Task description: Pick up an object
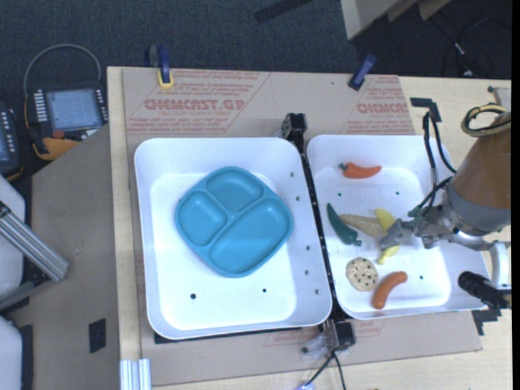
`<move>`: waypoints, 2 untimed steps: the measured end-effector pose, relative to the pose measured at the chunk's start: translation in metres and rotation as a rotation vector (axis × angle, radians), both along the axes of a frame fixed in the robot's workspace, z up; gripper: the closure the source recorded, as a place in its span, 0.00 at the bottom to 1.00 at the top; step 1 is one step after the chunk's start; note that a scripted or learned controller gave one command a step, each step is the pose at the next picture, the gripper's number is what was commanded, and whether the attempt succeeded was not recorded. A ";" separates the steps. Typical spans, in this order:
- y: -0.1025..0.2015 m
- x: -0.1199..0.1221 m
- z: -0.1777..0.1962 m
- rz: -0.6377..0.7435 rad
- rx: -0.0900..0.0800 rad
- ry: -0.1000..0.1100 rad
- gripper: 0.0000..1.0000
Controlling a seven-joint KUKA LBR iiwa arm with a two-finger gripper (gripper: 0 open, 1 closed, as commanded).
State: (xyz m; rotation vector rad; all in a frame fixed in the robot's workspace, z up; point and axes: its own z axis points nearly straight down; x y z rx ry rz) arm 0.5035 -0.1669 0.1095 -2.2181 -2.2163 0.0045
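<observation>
The right bin [406, 154] holds several toy foods. An orange carrot [361, 170] lies near its far wall. A dark green pepper [341, 224] lies at its left, beside a pale yellow piece [370, 220]. A speckled cookie [361, 273] and an orange-red sausage [388, 288] sit near the front wall. My gripper [396, 236] reaches in from the right and hangs low over the bin's middle, right at the yellow piece's right end. A small yellow bit [388, 253] shows just below the gripper. The gripper's body hides how it meets the yellow piece.
The left bin [162, 283] holds a blue divided plate [234, 220] at its middle. A black clamp [294, 125] sits at the far end of the divider between the bins. Cables [431, 145] hang along the right bin's right side.
</observation>
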 end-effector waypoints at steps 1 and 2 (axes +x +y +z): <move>0.000 0.002 0.013 0.001 -0.003 -0.007 1.00; -0.004 -0.005 0.057 0.000 -0.003 -0.008 1.00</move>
